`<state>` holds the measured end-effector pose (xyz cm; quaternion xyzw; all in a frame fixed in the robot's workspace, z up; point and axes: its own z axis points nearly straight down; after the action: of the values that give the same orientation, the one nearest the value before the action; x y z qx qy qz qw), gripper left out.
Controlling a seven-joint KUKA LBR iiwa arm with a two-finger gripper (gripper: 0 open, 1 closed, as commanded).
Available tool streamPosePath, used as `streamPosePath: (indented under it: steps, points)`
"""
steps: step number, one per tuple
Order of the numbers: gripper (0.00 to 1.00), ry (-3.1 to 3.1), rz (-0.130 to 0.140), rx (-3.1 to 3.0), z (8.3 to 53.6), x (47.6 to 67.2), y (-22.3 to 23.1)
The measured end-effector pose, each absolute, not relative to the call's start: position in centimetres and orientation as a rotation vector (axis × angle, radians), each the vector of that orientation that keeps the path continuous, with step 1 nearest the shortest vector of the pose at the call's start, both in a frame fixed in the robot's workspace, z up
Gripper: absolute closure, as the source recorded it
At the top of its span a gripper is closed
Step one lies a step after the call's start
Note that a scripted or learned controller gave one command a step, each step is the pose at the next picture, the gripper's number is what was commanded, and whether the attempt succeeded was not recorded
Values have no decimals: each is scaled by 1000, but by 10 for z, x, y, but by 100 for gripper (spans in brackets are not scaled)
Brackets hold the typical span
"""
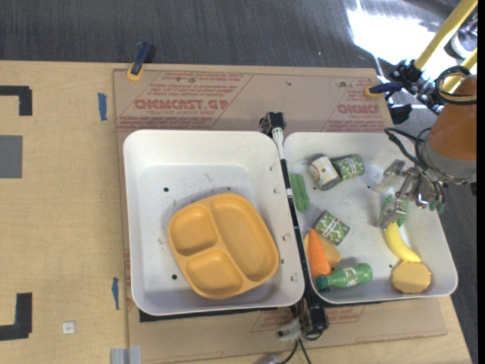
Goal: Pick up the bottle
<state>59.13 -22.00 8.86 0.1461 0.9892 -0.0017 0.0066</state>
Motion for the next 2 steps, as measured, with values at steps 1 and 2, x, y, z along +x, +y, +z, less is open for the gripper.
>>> streamPosePath:
  steps: [1, 2]
  points:
    - [0, 3129, -6, 11, 88, 603, -225]
    - [0, 3061, -6, -654, 89, 601, -202]
